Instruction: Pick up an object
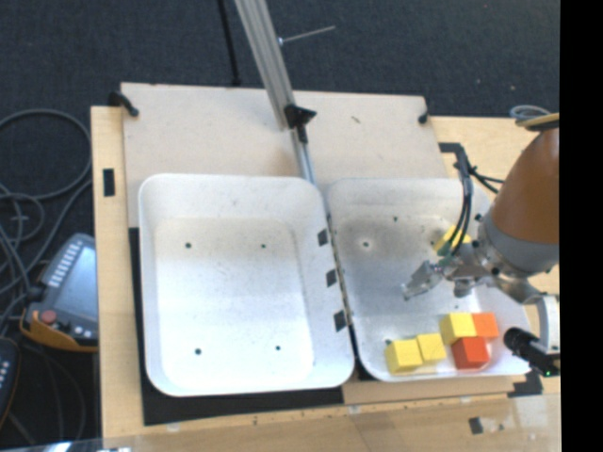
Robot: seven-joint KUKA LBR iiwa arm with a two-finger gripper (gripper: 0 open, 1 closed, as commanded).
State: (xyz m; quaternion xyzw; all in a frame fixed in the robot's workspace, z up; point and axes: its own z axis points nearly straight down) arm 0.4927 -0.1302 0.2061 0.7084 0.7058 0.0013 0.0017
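Yellow blocks (416, 351) and orange blocks (474, 342) judged rigid, light; grip across flat opposite faces; gripper (421, 280) hovers near; jaws' state indeterminable.

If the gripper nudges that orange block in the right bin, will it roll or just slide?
The orange block looks cube-shaped with flat faces, so it would probably slide, not roll. It seems rigid. Yellow blocks crowd it near the right bin's front corner, so a push may jam or shove them together.

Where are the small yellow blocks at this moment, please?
The small yellow blocks lie in the right shallow white bin, at its near edge, just left of the orange blocks and below the two-finger gripper.
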